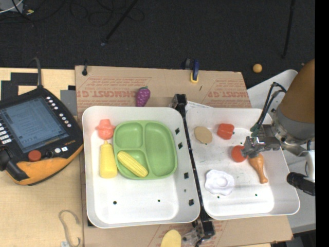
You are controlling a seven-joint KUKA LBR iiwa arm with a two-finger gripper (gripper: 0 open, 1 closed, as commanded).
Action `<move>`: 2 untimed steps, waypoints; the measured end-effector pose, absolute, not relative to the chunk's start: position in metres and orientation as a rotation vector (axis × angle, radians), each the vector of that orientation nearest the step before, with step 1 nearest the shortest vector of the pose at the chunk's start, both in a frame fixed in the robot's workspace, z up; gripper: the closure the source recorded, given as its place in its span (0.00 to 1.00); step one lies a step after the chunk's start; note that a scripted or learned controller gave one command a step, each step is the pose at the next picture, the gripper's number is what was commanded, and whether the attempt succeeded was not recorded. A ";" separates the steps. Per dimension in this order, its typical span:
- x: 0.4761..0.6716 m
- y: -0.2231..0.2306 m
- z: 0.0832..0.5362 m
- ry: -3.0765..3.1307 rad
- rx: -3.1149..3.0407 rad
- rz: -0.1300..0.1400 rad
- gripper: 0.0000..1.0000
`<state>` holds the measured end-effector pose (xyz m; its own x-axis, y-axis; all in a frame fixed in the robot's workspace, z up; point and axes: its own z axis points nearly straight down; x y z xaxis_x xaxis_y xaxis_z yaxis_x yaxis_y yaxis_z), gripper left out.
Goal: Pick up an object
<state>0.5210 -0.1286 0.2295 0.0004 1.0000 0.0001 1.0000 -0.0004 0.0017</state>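
Reaching in from the right, the grey arm (300,104) is seen low over the right bin (267,202), and the gripper (252,147) is poised right at the red tomato (238,153). The dark fingers are pressed against that tomato's right side, but whether they are spread or closed, or whether anything is gripped between them, cannot be told from this angle. Just below the gripper, an orange chicken drumstick (259,168) is laid flat on the bin floor, its thin end pointing down and to the right. A red pepper (225,131) is found near the bin's upper middle, with a tan potato (203,135) beside it to the left. A white fried egg (219,181) is spotted lower down, apart from the others.

Over in the left bin (133,205), a green divided plate (145,149) is carrying a yellow corn cob (132,164) in its lower left compartment. A yellow bottle (107,160) is laid just beside the plate's left edge, a pink toy (105,129) above it.
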 end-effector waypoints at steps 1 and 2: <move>0.520 -0.067 0.234 2.230 2.219 0.001 1.00; 0.520 -0.020 0.223 2.228 2.221 -0.002 1.00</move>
<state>0.5200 -0.0201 0.2232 -0.0032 1.0000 0.0021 1.0000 0.0032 -0.0037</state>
